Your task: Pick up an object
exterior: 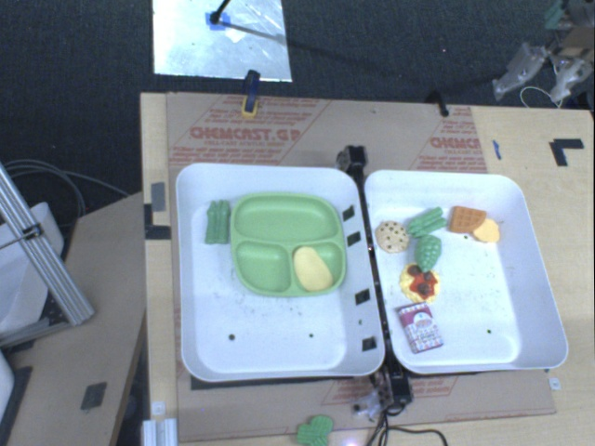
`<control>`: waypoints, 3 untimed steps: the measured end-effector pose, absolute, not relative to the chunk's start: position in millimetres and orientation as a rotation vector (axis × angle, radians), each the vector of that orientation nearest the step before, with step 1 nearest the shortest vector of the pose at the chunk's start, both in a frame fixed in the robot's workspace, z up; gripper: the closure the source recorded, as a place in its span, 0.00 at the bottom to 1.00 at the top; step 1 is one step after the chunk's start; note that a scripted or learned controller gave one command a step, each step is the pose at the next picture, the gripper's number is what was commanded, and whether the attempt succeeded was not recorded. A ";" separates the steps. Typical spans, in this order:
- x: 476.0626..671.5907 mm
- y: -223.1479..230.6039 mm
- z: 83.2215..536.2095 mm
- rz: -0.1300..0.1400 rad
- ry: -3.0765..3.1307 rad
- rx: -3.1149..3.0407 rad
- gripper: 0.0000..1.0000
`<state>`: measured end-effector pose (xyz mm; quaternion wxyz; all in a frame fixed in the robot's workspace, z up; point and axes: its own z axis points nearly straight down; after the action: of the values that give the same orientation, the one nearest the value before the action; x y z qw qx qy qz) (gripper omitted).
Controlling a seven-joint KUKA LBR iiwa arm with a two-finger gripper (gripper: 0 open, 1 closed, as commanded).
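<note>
End effector (548, 63) parked at 1 o'clock, off the bins; finger state unreadable, nothing seen held. Nearest pick: cracker (467, 219), toward 7 o'clock.

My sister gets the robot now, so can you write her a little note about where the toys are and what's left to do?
Gripper: up at the top right, off the bins, apart from every toy; open or shut can't be told.

Left bin: green divided plate with a yellow toy in its lower right compartment; a green bean toy lies beside the plate on its left.

Right bin: cookie, green veggie pieces, orange cracker, pizza piece, small red carton.

Done: nothing is picked up.
Left: choose a toy, reach down, grab it, lift.
</note>
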<state>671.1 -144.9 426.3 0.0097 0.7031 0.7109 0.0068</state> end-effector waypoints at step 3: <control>667.3 13.3 379.6 -0.012 2.243 2.218 1.00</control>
<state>667.3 13.3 379.6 -0.0064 0.7032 0.7109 -0.0037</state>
